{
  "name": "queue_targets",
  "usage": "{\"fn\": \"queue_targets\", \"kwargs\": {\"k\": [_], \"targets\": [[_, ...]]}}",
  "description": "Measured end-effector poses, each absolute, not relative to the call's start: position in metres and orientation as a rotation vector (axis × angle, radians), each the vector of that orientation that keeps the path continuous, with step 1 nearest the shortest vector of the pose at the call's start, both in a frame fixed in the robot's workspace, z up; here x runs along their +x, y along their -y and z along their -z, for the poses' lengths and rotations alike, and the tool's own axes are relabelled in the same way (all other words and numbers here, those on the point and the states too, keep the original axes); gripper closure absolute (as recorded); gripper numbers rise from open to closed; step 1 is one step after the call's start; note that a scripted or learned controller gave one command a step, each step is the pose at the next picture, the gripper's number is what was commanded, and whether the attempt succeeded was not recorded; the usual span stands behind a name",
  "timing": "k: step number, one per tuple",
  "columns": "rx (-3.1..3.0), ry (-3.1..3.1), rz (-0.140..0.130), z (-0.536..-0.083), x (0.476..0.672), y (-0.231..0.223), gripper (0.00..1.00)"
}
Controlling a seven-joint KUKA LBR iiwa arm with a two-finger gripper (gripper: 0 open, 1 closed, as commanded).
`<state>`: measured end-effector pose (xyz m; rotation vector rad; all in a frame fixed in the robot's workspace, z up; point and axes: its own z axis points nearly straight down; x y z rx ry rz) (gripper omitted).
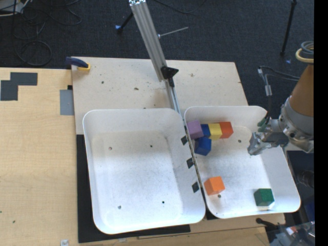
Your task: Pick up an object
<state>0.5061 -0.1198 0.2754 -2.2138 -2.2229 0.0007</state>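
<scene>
The right bin (287,176) holds several small blocks. A purple block (194,129), a blue block (203,145), a yellow block (215,130) and an orange-red block (226,129) cluster at its upper left. An orange block (214,185) lies near the bin's lower left. A green block (264,197) sits in the lower right corner. My gripper (254,146) hangs over the bin's right side, to the right of the cluster and above the green block. Nothing shows between its fingers.
The left bin (102,137) sits beside the right one, with a row of black clips (189,162) along the shared rim. A slanted metal pole (151,42) rises behind the bins. A blue-and-yellow clamp (78,63) lies at the bench's back left corner.
</scene>
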Motion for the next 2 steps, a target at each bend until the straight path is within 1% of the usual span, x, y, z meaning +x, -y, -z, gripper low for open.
{"fn": "queue_targets", "kwargs": {"k": [1, 2], "targets": [[-2.214, 2.222, -0.002, -0.26, 0.504, 0.074, 1.0], [-2.214, 2.225, -0.001, -0.263, 0.507, 0.022, 1.0]]}}
